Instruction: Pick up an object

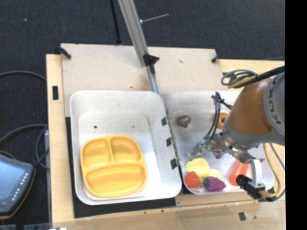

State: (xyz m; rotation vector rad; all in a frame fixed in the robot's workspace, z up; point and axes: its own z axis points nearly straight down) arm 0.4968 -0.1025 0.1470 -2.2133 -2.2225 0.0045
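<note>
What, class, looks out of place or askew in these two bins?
Nothing stands out. The yellow tray lies flat in the left bin; toy foods cluster at the right bin's near edge, none spilled.

the bench (110,68) carries two white bins side by side: the left bin (81,110) and the right bin (188,103), touching along their inner edges, near its front.

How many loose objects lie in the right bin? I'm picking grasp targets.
5 visible: a brown lump near the back left, a yellow piece, a red piece and a purple piece at the front, an orange piece front right. The arm may hide more.
</note>
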